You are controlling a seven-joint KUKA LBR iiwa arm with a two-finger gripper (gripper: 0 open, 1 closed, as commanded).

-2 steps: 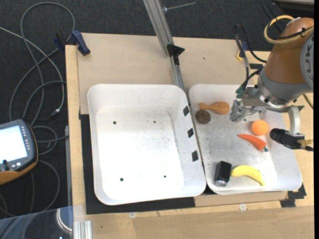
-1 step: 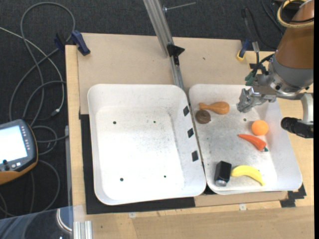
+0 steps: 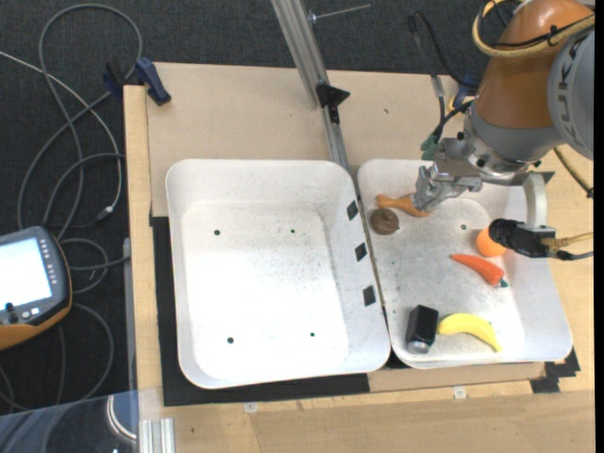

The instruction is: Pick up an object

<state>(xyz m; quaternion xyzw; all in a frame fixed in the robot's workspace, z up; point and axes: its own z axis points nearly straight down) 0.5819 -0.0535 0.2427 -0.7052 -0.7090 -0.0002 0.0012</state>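
My gripper (image 3: 427,196) hangs low over the back left part of the right bin (image 3: 552,333). Its tip is right at the right end of a small orange curved piece (image 3: 394,203) that lies on the bin floor; whether they touch is unclear. A brown round object (image 3: 384,221) sits just in front of that piece, near the bin's left wall. Further right lie an orange ball (image 3: 488,242) and an orange carrot (image 3: 479,268). A yellow banana (image 3: 470,329) and a black block (image 3: 421,328) rest near the front edge.
The left bin (image 3: 189,196) stands beside the right one, with black clips (image 3: 360,251) along the shared wall. A slanted metal pole (image 3: 307,55) rises behind the bins. A black cable part (image 3: 521,237) hangs from the arm beside the orange ball.
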